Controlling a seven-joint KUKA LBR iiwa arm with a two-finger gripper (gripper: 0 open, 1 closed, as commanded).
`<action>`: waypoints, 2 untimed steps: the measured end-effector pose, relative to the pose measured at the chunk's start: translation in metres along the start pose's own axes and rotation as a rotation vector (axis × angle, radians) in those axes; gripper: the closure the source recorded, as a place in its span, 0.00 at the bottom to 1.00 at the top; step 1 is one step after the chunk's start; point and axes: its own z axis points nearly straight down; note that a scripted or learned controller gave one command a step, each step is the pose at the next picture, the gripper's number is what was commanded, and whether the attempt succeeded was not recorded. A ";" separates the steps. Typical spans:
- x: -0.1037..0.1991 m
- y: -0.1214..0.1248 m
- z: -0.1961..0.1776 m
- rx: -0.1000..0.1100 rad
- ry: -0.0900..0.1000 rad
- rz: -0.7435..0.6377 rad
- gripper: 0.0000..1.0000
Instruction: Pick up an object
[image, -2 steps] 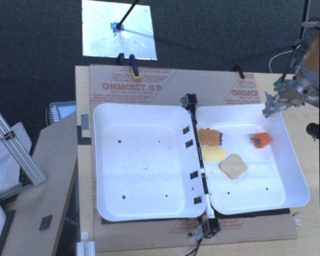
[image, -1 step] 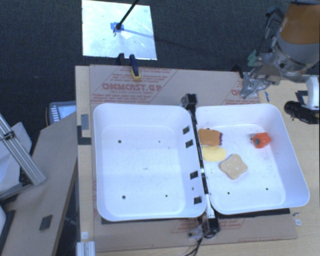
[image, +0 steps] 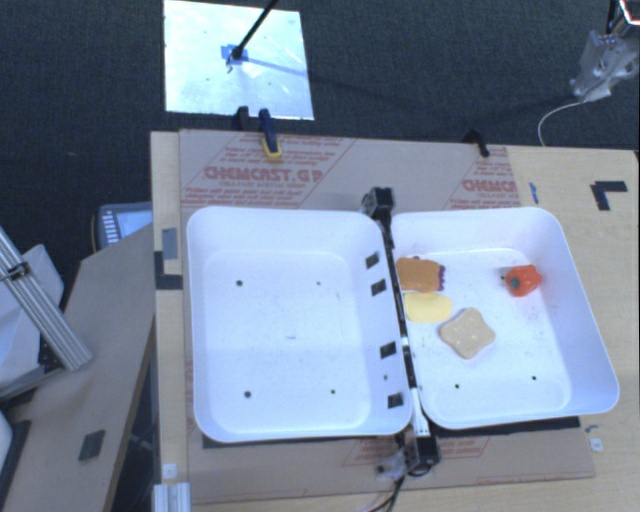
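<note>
Two shallow white bins sit side by side on the surface (image: 560, 180): the left bin (image: 205, 330) and the right bin (image: 570, 340), their inner rims touching. Beneath them lies a brown sheet printed "CHEMCAST GP" (image: 262, 173). A shiny metal plate (image: 235, 60) lies on the dark floor (image: 70, 90) beyond.

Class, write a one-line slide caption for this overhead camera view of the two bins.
Right bin holds four small items: orange-brown piece, yellow piece, tan piece, red-orange piece.

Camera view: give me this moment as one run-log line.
gripper: top right corner, off the bins | right bin: orange piece, yellow piece, tan piece, red piece | nothing held
</note>
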 end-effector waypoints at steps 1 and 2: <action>0.096 0.018 0.067 0.024 0.008 -0.009 1.00; 0.174 0.035 0.084 0.020 0.007 -0.007 1.00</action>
